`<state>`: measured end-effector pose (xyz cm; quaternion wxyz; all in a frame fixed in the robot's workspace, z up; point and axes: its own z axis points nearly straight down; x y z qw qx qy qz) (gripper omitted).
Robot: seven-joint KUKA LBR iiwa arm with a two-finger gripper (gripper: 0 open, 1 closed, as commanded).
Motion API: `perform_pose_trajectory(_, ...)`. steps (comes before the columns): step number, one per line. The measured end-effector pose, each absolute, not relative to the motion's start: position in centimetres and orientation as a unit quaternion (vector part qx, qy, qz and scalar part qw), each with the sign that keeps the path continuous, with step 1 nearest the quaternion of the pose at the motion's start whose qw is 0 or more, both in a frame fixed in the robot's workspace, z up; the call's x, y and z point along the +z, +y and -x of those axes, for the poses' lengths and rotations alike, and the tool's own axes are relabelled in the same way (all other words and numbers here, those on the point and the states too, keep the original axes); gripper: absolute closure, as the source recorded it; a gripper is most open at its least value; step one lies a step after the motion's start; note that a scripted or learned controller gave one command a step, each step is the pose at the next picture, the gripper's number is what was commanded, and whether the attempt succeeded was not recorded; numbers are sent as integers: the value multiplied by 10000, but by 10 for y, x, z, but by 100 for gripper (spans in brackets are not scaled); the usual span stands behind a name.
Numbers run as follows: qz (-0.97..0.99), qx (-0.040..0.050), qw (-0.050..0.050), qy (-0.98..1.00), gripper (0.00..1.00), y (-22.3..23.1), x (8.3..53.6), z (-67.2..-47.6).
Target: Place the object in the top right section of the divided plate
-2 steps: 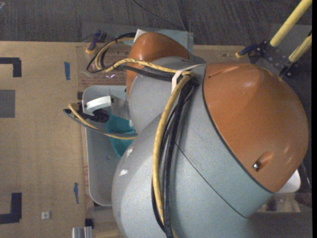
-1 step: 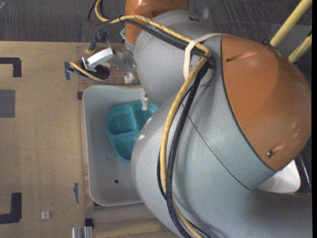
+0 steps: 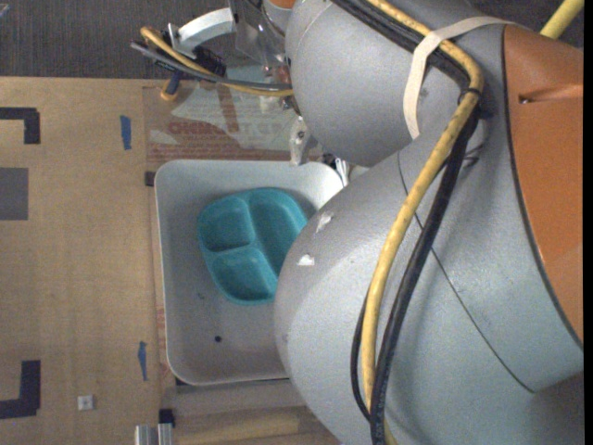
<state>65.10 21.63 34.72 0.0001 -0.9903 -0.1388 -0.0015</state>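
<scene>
Plate (image 3: pixel 248 244), teal and divided, lies in the white bin (image 3: pixel 185 341), its visible sections bare. No object to place is identifiable. Beside the plate, the grey arm (image 3: pixel 435 276) overhangs its edge; gripper state cannot be told.

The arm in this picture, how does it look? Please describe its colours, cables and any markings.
The arm is made of big rounded grey segments with a slightly speckled surface and an orange section at the right. A yellow cable and a black cable run along it, tied down by a pale strap.
</scene>
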Motion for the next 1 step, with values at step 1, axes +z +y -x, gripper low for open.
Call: perform_pose_trajectory(1,9674,31,3,-2534,0,228,263,-642)
